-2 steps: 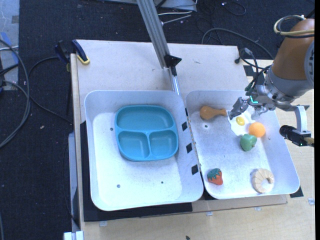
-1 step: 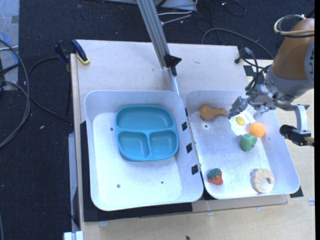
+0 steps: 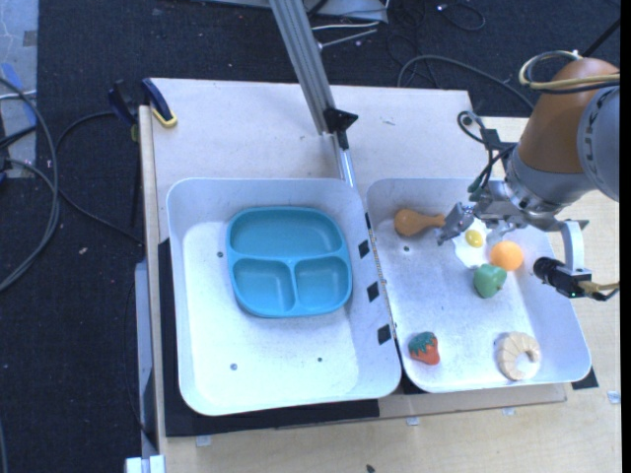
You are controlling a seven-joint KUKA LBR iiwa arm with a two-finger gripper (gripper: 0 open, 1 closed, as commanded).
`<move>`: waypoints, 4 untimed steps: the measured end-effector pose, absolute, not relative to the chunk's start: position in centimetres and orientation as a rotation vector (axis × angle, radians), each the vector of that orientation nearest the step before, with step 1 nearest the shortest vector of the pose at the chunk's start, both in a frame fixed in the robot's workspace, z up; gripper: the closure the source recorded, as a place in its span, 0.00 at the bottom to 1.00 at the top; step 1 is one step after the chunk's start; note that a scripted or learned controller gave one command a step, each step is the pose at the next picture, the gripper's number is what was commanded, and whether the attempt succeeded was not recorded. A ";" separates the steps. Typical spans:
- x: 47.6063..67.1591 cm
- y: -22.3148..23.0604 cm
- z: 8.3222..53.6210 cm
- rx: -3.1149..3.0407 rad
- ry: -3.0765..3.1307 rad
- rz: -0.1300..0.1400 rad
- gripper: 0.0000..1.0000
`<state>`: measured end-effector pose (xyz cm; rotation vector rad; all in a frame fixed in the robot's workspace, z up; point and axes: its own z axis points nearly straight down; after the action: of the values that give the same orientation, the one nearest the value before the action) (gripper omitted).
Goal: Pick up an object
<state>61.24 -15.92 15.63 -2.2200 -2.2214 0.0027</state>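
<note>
My gripper (image 3: 461, 223) hangs low over the back of the right bin (image 3: 552, 335). It sits between a brown drumstick (image 3: 416, 223) on its left and a white fried egg with a yellow yolk (image 3: 472, 245) just below it. An orange ball (image 3: 507, 255) and a green pepper (image 3: 488, 281) lie close to the egg on the right. A red strawberry (image 3: 424, 347) and a pale ring-shaped pastry (image 3: 518, 355) rest near the bin's front. Nothing visibly sits in the gripper.
The left bin (image 3: 197, 363) bears a blue divided plate (image 3: 290, 261). A slanted metal pole (image 3: 311, 57) rises from the divider between the bins. A cable and a black fitting (image 3: 558, 274) hang off the wrist over the right bin's edge.
</note>
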 end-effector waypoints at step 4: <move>60.7 -15.1 15.4 -2.221 -2.226 -0.003 1.00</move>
<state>60.69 -15.06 15.41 -2.2207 -2.2263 -0.0029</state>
